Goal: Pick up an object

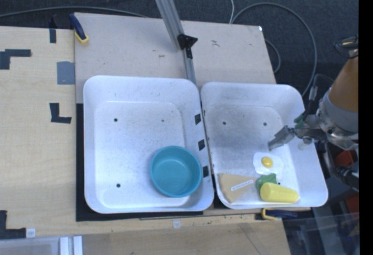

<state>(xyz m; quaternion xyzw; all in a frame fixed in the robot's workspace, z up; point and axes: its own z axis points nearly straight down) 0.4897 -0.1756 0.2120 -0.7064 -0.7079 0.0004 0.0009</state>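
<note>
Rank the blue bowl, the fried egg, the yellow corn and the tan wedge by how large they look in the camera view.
1. blue bowl
2. tan wedge
3. yellow corn and fried egg: too alike to rank.

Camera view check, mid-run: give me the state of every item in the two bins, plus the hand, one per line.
blue bowl: upright, mouth up, near front of the left bin.
fried egg toy: flat, yolk up, in the right bin.
cheese wedge: lying flat at the right bin's front.
yellow corn toy: on its side, front right corner, green end toward the egg.
hand: above the right bin, nothing seen in it.
</note>
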